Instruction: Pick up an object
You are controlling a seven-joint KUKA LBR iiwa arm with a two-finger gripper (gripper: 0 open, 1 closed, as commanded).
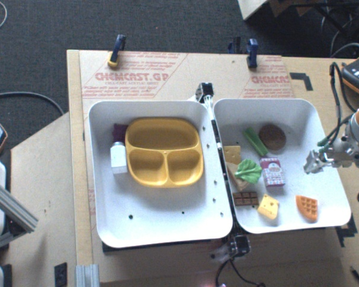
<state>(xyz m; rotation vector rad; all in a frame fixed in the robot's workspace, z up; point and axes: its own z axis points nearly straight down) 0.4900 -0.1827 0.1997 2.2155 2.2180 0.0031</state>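
1. Gripper [312,164] over right bin [329,124], near its right wall; can't tell jaws' state.
2. Nothing visibly grasped.
3. Nearest objects: waffle [307,208], pink carton [273,172], on bin floor.
4. Yellow tray [164,150] in left bin [102,190].

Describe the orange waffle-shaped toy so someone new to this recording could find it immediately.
Start at the right bin, the one holding the toy food. Go to its near right corner, below the claw. The toy waffle lies there, right of the yellow cheese wedge; it alone is orange with a grid pattern.
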